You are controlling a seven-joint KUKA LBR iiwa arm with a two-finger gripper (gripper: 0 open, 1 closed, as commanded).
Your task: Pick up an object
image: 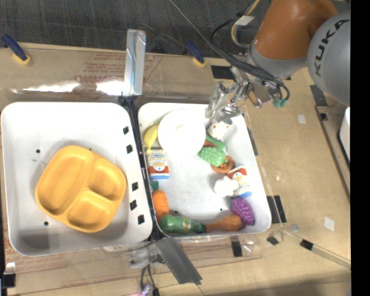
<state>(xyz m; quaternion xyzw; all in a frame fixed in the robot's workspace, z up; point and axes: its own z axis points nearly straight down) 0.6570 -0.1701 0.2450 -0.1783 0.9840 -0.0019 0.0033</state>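
My gripper (225,108) hangs over the far right corner of the right bin (263,184), under the orange-banded wrist (290,20). Just below its tip lies a small white object (219,129); whether it is touching or held I cannot tell. Close by in that bin are a green toy (213,154) on an orange ring (225,166), a white round plate (180,135), a banana (150,137), a small labelled can (158,164), a carrot (160,201), a green bottle (180,225), purple grapes (243,209) and a white-and-red toy (230,181).
The left bin (12,140) holds a yellow divided tray (80,187). A metal clamp (134,60) stands at the far end of the wall between the bins. Cables (246,66) trail from the wrist over the bench's right side.
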